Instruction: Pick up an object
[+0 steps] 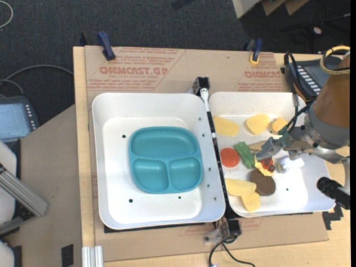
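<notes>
1. Objects to pick sit in the right bin [295,202]: play-food pieces clustered in its left and middle part.
2. Far row: yellow piece [226,127] at left, second yellow piece [257,123] to its right, small yellow-orange piece [278,125] further right, partly behind the arm.
3. Middle: red round piece [230,158], green piece [245,154] just right of it, touching or nearly so.
4. Near side: brown round piece [263,183], two yellow pieces [240,187] [251,202] left of and below it, overlapping each other.
5. Gripper [269,159] low over the bin centre, right of the green piece, above the brown piece; something small and red right at its tip.
6. Claw state: cannot tell, tip is too cluttered to read.
7. Arm [331,113] comes in from the right, grey with an orange section.
8. Left bin [105,149] holds a teal divided plate [165,159], three compartments, lying flat in the middle.
9. Both bins rest on a cardboard sheet [144,68], blue clamp [105,45] at the far left edge.
</notes>
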`<action>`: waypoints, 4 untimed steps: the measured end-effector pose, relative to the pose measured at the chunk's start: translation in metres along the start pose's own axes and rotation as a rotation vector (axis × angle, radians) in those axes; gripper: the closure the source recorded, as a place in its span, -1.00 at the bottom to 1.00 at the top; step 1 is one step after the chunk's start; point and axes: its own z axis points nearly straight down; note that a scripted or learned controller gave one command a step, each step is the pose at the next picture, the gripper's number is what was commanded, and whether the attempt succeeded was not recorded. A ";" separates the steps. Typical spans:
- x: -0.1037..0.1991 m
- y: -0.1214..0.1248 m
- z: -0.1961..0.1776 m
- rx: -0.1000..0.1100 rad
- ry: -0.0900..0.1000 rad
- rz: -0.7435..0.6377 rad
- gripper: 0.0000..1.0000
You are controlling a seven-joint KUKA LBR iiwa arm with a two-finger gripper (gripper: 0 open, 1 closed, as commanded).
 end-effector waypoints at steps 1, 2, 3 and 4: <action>-0.003 -0.003 0.114 0.011 0.002 0.008 -1.00; -0.003 -0.002 0.100 0.005 -0.001 0.008 1.00; -0.041 0.050 0.140 0.002 0.000 0.007 1.00; 0.044 0.083 0.038 0.000 -0.001 0.003 1.00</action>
